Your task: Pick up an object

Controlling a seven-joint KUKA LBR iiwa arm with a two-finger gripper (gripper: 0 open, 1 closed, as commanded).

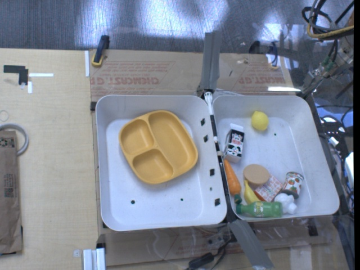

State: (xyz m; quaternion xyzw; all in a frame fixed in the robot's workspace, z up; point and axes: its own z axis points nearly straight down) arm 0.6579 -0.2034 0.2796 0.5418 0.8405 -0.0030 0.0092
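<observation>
The loose objects for picking lie in the right-hand shallow white plastic bin (306, 122), which sits toward the right edge of the table (50, 151). A small yellow lemon (259, 120) rests alone in the part of that bin nearest the far edge. Just nearer than it stands a little black-and-white printed carton (234, 143), close to the wall shared with the other bin. The rest crowd the bin's near side: an orange plastic carrot (231, 176) lies along the shared wall, and a round tan disc (256, 174) sits beside it, overlapping a red-and-white packet (271, 188). A small printed can (293, 183) stands toward the right wall. A green plastic bottle (259, 209) lies on its side against the near wall, with a yellow banana-like piece (250, 193) just above it and a white lump (289, 205) at its right end. How the end effector is set, spread or pressed together, cannot be told, nor how it stands to these objects. The left-hand white bin (107, 151) holds a yellow three-compartment plastic plate (158, 146), lying flat and slightly turned. Brown printed cardboard (169, 75) lies under both bins toward the far edge.
</observation>
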